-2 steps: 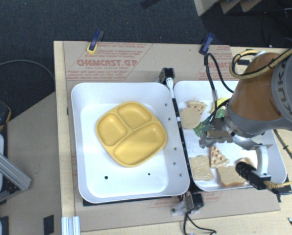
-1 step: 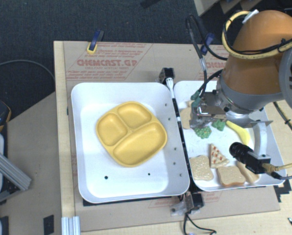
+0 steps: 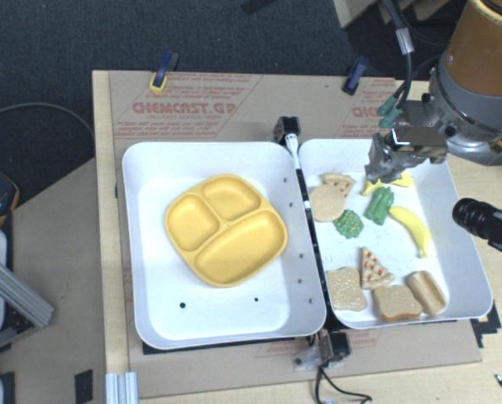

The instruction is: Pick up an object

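Note:
The right bin [image 3: 461, 251] holds several toy foods: a banana [image 3: 409, 225], a green pickle [image 3: 379, 205], a green broccoli piece [image 3: 349, 223], a round tan cookie [image 3: 326, 202], a pizza slice [image 3: 372, 268], a bread slice [image 3: 346, 288], a toast piece [image 3: 394, 303] and a brown roll [image 3: 427, 290]. My gripper [image 3: 388, 172] hangs low over the back of this bin, just above the pickle and a yellow piece [image 3: 400, 180]. Nothing shows between its fingers.
A yellow divided plate [image 3: 226, 228] lies in the left bin [image 3: 150, 284]. Clamps [image 3: 159, 74] sit at the board's back edge. A black cylinder [image 3: 484, 220] juts in over the right bin's right rim.

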Robot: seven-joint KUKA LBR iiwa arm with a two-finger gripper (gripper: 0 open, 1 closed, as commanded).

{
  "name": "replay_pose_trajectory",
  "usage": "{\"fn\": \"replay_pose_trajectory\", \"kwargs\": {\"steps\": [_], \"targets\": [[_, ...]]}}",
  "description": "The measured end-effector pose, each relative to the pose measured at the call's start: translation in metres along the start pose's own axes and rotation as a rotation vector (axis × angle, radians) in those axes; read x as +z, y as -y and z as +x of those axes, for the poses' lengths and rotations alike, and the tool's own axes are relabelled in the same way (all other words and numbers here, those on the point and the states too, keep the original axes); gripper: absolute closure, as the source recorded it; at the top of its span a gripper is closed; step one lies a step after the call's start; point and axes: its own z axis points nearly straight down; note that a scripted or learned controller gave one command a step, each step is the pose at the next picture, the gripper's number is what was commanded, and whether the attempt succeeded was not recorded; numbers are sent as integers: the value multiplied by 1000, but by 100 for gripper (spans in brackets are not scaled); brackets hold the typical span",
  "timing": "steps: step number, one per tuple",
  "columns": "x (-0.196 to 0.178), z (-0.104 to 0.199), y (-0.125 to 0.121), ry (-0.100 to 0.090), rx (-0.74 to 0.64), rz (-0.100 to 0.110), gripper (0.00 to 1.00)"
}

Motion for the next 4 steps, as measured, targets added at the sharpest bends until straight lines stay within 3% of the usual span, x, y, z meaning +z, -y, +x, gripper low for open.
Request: {"fn": "replay_pose_trajectory", "kwargs": {"steps": [1, 2, 3, 4], "targets": [[96, -10, 4, 2, 2, 23, 100], [8, -1, 0, 0, -1, 3, 100], [115, -56, 1, 3, 8, 25, 100], [186, -78, -16, 2, 4, 22, 100]]}}
